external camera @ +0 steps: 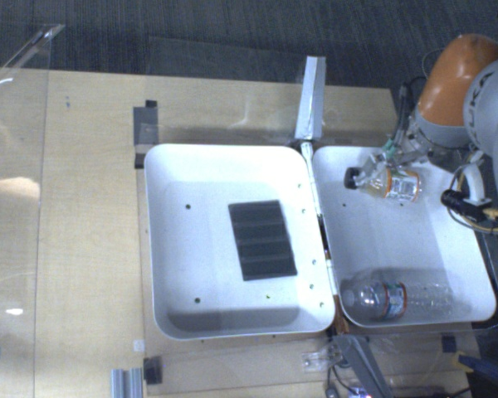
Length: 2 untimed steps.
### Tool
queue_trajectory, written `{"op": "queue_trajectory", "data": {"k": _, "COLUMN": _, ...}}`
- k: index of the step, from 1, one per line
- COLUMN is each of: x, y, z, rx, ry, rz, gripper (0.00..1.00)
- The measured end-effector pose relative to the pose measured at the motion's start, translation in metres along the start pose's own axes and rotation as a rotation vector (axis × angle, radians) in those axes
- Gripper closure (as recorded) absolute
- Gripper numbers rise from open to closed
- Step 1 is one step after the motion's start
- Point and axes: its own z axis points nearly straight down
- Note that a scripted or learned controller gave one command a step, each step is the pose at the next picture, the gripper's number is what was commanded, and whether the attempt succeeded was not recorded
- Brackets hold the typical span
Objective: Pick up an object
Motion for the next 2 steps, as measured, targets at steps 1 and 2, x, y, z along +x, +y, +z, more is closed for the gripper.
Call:
{"op": "queue_trajectory", "data": {"k": 1, "x": 0.0063, "y": 0.0078, "z": 0.0054, "rx": 0.004, "ry": -0.006, "rz": -0.012, "gripper": 0.00}}
{"op": "queue_trajectory", "data": {"k": 2, "x": 0.0139, "y": 0.0096, "z": 0.0058, "rx": 0.005, "ry": -0.017, "rz": -0.013, "gripper": 0.00}}
